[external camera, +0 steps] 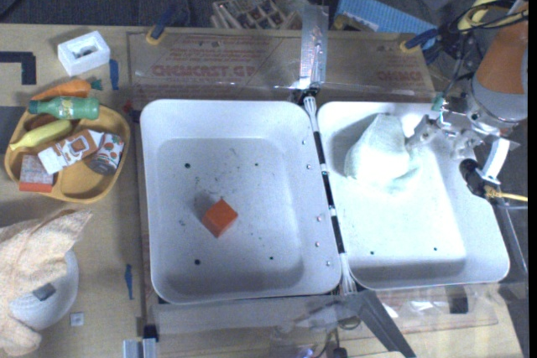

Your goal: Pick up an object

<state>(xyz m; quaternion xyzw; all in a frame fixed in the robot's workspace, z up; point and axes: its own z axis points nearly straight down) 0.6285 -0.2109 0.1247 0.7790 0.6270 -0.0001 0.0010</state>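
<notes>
Bins (168, 126) number two: one orange block (220, 217), one white lump (379, 151); hand (424, 132) state unclear.

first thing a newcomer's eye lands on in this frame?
Probably the orange block, alone on the floor of the left bin, the one bright spot on white. Next, the pale crumpled bundle in the right bin, at its upper left, with the claw right at the bundle's right edge. Off to the far left, a yellow bowl piled with toy food adds clutter on the bench.
</notes>
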